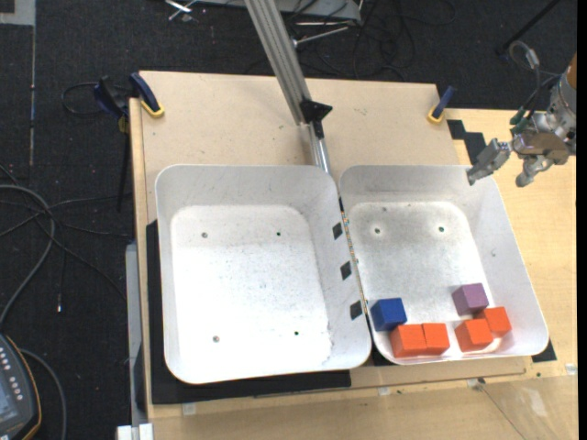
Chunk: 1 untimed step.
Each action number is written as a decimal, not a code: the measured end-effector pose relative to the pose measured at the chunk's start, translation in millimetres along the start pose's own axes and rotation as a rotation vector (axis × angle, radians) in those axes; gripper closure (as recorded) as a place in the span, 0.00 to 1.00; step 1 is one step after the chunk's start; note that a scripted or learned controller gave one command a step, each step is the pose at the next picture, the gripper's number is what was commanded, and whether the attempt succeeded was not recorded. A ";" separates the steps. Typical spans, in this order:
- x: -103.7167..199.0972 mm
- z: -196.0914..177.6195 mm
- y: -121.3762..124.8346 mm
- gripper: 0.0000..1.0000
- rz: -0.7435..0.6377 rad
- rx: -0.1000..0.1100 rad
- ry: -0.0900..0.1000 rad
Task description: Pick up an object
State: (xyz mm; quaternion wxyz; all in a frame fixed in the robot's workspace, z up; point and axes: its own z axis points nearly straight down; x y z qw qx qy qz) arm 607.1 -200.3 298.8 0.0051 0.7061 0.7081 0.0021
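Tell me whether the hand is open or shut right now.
Open. The hand hangs over the right bin's far right corner, its two fingers spread apart with nothing between them.

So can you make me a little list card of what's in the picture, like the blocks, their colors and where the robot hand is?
bins: two white bins, left bin and right bin
blocks: all in the right bin, near its front edge
blue block: one
purple block: one
orange blocks: about four, in a row
gripper: open, above the right bin's far right corner, holding nothing
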 end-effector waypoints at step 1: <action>-20.0 -87.5 -1.9 0.00 0.003 0.000 -0.001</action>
